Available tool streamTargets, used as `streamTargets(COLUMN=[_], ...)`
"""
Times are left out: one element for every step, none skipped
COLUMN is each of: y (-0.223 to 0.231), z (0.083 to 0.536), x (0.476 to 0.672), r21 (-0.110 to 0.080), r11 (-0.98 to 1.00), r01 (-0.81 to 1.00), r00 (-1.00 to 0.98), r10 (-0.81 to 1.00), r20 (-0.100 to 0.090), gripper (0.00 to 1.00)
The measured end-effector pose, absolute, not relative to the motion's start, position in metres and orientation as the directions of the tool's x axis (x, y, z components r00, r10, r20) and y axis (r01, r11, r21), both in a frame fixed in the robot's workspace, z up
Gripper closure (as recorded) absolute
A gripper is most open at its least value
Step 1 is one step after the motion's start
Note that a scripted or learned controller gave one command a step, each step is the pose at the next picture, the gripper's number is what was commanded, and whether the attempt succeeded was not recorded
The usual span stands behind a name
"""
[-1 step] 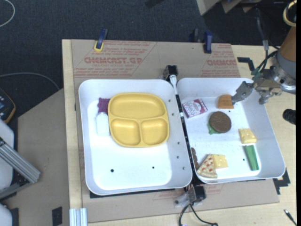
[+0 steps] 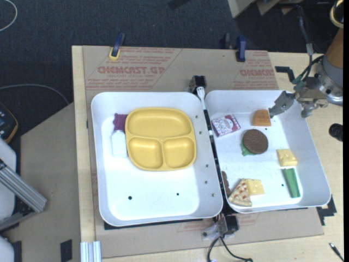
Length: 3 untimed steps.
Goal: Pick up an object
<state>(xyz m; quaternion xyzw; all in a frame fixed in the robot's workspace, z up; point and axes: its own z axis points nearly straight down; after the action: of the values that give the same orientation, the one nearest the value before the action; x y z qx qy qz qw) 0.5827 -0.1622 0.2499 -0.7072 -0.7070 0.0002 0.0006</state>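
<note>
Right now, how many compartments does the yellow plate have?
3. The yellow plate in the left bin has one wide compartment across its far side and two smaller compartments side by side along its near side.

Two bins are set side by side. In the left bin (image 2: 109,201) a tray (image 2: 161,137) lies at the far part. In the right bin (image 2: 311,146) a packet (image 2: 225,124), toast (image 2: 262,118), patty (image 2: 255,141), cheese (image 2: 287,157) and pizza (image 2: 240,193) are spread, pizza nearest.
</note>
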Motion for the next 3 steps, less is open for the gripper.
streamTargets(y=[-0.164, -0.171, -0.170], z=[0.191, 0.143, 0.092], x=[0.590, 0.585, 0.586], r21=[-0.006, -0.005, 0.000], r11=[0.000, -0.001, -0.001], r01=[1.000, 1.000, 1.000], r00=[0.000, 0.001, 0.001], r10=[1.000, 1.000, 1.000], r20=[0.002, 0.002, 0.001], gripper=[0.00, 0.00, 0.00])
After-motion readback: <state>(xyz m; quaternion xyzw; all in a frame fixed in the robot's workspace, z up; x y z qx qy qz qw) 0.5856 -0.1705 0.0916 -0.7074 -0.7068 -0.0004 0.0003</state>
